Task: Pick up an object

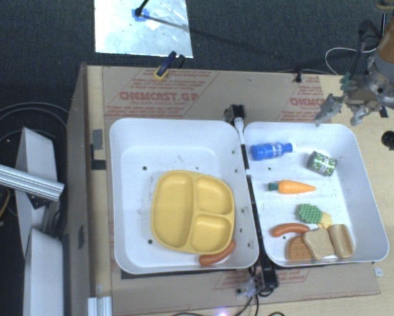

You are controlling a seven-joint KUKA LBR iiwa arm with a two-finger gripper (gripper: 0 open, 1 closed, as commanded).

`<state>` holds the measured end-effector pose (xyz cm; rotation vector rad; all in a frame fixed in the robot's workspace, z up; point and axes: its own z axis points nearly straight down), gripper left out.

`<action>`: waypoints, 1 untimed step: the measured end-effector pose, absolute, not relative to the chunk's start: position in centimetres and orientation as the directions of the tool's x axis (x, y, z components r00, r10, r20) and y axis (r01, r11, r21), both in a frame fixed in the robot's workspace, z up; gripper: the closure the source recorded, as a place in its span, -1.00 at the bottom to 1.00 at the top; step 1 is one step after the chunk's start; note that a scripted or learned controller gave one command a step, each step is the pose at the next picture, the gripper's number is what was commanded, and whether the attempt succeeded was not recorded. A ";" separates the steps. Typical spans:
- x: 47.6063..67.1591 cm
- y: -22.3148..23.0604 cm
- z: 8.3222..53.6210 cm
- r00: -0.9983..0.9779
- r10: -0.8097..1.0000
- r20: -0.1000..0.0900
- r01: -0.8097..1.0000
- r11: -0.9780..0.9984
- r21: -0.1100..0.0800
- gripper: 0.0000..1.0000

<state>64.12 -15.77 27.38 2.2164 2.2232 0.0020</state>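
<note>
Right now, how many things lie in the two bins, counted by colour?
Blue: 1, bottle
Green: 2, can, corn
Orange: 1, carrot
Red: 2, sausages
Brown: 3, cookie, bread pieces
Yellow: 1, plate
Total: 10

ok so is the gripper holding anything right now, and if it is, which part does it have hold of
Nothing is held. The gripper hangs open above the back right corner of the right bin, with nothing between its fingers. The blue bottle and green can lie untouched below.

Grey arm (393, 61), orange band above wrist, looped cables; metallic two-finger claw (342, 112).
</note>
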 end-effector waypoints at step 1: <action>61.8 -20.8 20.6 -0.001 1.000 -0.002 1.000 0.001 -0.001 -1.00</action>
